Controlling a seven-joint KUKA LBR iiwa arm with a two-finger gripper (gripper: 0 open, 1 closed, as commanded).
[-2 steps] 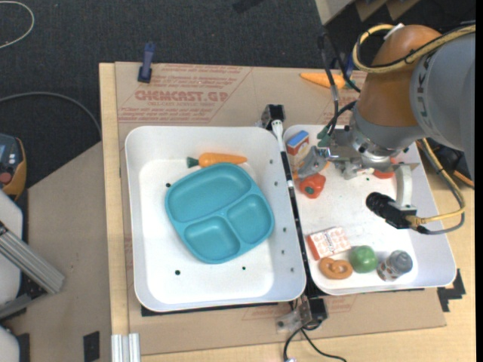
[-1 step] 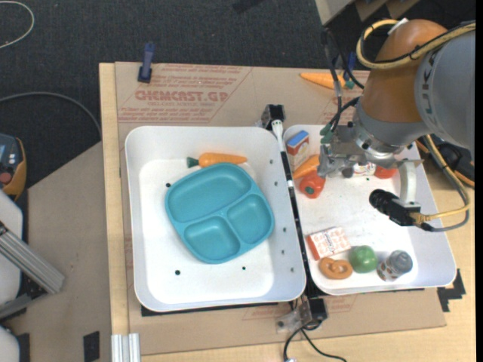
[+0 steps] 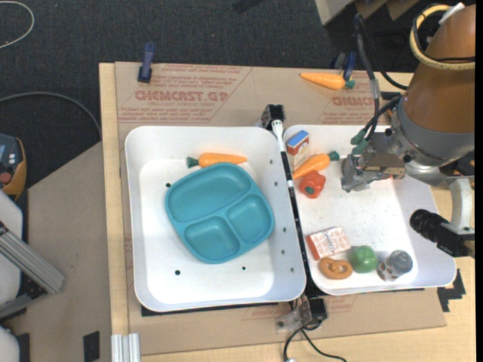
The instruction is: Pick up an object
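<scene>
the end effector is seen over the right bin, low above its floor; whether its fingers are spread or closed cannot be told, and nothing is seen between them. just to its left an orange carrot is laid slantwise against a small red pepper, near the bin's left wall. a blue-topped carton is set behind them. in the left bin a teal divided plate is rested beside another carrot.
</scene>
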